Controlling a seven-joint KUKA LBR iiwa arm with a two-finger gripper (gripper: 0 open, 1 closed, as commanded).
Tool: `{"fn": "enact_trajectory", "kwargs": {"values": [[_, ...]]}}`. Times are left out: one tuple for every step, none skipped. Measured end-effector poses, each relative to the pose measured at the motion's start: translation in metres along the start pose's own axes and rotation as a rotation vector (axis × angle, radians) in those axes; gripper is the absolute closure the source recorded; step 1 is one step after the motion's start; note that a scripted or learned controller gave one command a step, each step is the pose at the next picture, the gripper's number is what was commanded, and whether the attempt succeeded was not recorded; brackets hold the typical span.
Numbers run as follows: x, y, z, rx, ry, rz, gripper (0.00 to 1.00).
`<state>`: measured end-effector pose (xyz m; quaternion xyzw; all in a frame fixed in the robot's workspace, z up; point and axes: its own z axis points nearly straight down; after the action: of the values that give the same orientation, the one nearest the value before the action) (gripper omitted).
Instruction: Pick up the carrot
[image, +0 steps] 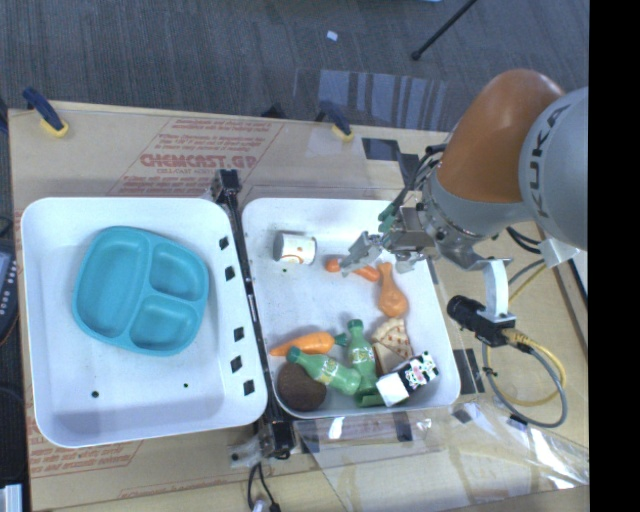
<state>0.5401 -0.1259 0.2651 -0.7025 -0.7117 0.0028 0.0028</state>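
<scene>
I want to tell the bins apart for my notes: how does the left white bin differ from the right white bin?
The left white bin holds one thing, a blue plastic divided tray; the right white bin holds many small toys, among them an orange carrot and a green bottle. The tool hangs over the right bin, not the left bin. Both are shallow and white.

One fixed overhead camera looks down slantwise on both bins (240, 300).

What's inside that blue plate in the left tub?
Nothing that I can see. The blue divided plate lies flat in the left bin, its three sections bare. Whatever is beneath it is covered. The toys, including the carrot, are in the right bin.
</scene>
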Motion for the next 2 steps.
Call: {"fn": "enact_trajectory", "kwargs": {"values": [[0.005,-0.054,0.149,-0.014,0.006,0.292,0.0],[0.026,-0.044,0.163,-0.029,0.004,0.441,0.0]]}}
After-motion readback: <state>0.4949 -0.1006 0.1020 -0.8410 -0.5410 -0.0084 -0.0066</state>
